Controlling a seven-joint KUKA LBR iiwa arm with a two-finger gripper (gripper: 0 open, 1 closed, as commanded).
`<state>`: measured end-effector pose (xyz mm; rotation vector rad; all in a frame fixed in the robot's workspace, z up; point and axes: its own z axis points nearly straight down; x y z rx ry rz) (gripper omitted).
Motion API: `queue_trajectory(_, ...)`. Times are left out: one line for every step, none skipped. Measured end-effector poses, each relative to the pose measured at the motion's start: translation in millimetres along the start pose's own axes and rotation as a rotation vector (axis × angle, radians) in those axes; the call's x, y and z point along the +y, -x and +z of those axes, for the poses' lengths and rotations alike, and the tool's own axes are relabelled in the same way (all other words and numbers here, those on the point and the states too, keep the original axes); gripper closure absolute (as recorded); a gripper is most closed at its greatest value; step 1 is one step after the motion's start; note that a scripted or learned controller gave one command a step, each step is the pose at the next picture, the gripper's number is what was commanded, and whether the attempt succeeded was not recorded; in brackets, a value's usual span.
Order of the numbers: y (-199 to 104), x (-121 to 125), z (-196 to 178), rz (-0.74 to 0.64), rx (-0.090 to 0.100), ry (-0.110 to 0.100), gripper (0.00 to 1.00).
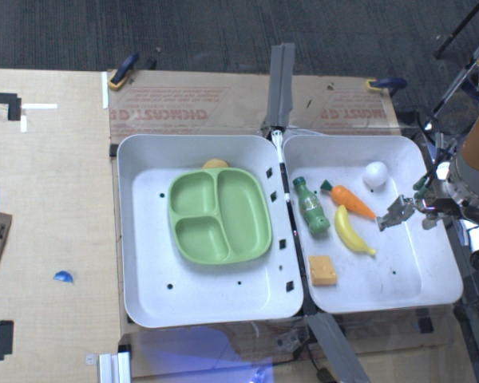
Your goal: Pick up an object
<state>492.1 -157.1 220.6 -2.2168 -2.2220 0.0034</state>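
Bench: pale wood (48, 214), with a small blue object (62, 276) lying at 9 o'clock from the left bin.
Writing: the cardboard sheet (191, 106) behind the bins carries red print, upside down and mirrored from here; I cannot read it with confidence. No label text is legible on the bottle.
Left bin: white (136, 294); a green divided plate (220, 215) with three compartments lies at its middle, and a yellow-tan object (215, 164) peeks out at the plate's 12 o'clock edge.
Right bin: white (431, 282), touching the left bin along the centre divider.
Green bottle: (310, 207) lying in the right bin's left part.
Sponge: a yellow-orange block (322, 270) at 6 o'clock from the bottle.
Carrot: (351, 200) orange with a green top, at 3 o'clock from the bottle.
Banana: (351, 231) just beside the carrot, at its 6 o'clock.
White ball: (374, 174) at 1 o'clock from the carrot.
Gripper: (393, 214) low over the right bin; its fingers stand apart with nothing between them.
Relation: the carrot's tip lies just at 9 o'clock from the gripper, the banana at 8 o'clock, the ball at 11 o'clock.
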Motion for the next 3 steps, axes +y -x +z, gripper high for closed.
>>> queue_trajectory(-17.1, 26.4, 126.4, -0.217, -0.001, 0.003, 0.0)
queue_trajectory(-16.7, 26.3, 117.8, -0.214, -0.001, 0.002, 1.0)
queue_trajectory(-70.5, 70.3, 17.8, -0.154, -0.002, 0.002, 1.0)
